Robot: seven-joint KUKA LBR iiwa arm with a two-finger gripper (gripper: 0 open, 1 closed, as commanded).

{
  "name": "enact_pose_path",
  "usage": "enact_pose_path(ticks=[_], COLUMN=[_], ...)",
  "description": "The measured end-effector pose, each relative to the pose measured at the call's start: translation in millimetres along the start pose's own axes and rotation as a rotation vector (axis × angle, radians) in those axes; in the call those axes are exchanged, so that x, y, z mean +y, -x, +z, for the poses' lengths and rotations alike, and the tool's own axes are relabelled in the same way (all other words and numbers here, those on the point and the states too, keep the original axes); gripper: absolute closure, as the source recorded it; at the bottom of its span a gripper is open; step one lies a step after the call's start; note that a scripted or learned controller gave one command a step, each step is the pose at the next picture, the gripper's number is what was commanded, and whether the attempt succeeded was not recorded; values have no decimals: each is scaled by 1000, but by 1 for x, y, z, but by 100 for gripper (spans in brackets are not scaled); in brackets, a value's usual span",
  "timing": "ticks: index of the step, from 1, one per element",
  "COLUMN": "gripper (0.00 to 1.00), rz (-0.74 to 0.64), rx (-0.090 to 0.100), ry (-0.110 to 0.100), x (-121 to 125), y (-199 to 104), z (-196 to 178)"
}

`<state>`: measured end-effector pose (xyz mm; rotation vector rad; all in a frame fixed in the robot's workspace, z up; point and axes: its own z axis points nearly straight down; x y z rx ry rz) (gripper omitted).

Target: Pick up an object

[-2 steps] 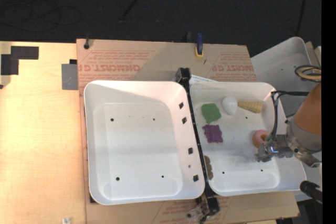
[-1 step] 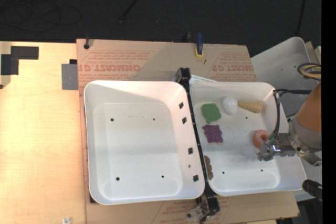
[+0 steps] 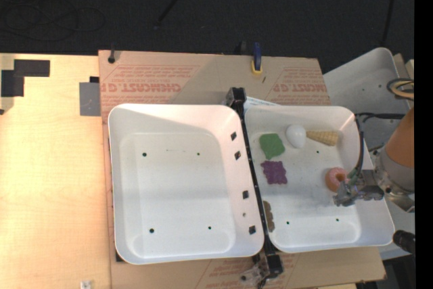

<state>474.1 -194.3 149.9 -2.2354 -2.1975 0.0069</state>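
The right bin (image 3: 318,233) holds a green block (image 3: 272,145), a purple grape bunch (image 3: 274,172), a white ball joined to a tan cone (image 3: 310,137), and a pink-orange doughnut-like thing (image 3: 335,179) near its right wall. My gripper (image 3: 348,196) reaches in from the right and sits low at the bin's right side, just below and right of the pink thing. Whether it touches that thing is unclear.
The left bin (image 3: 176,186) lies beside the right one, with a black clip strip (image 3: 245,166) along the divide. Cardboard (image 3: 176,81) underlies both bins. A wooden bench top (image 3: 47,179) extends to the left. Cables run by the arm (image 3: 399,152) at the right.
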Motion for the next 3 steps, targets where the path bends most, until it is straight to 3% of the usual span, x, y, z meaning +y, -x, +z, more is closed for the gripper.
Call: enact_pose_path(ticks=[3], gripper=[100], rz=[-7], rx=[0], ry=[-3], x=[-1], y=[3], z=[-28])
